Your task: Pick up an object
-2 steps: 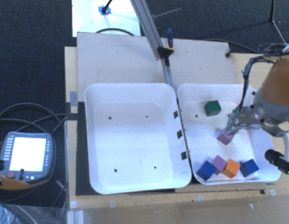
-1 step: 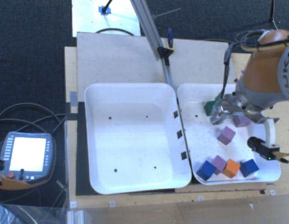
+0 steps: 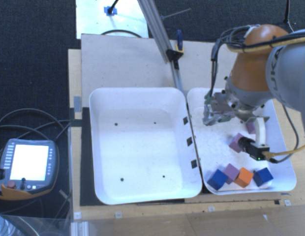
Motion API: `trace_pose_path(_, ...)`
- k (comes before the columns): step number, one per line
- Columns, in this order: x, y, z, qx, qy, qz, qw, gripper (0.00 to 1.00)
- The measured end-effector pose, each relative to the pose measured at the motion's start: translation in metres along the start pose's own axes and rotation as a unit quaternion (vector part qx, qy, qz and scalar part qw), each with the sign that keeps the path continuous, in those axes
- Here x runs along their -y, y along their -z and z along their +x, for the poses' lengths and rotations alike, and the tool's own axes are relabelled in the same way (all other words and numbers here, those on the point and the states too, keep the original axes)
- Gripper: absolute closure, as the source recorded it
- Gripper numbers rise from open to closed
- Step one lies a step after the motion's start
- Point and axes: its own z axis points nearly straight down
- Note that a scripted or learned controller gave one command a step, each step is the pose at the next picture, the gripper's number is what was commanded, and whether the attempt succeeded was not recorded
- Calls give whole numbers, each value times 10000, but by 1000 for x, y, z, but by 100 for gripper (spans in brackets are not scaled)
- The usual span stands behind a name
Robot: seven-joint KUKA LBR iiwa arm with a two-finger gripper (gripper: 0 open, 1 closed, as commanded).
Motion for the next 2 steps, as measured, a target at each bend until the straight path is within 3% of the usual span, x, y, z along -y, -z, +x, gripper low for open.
trace_pose_path(2, -54, 9, 107, 5, 1, -12, 10000, 100)
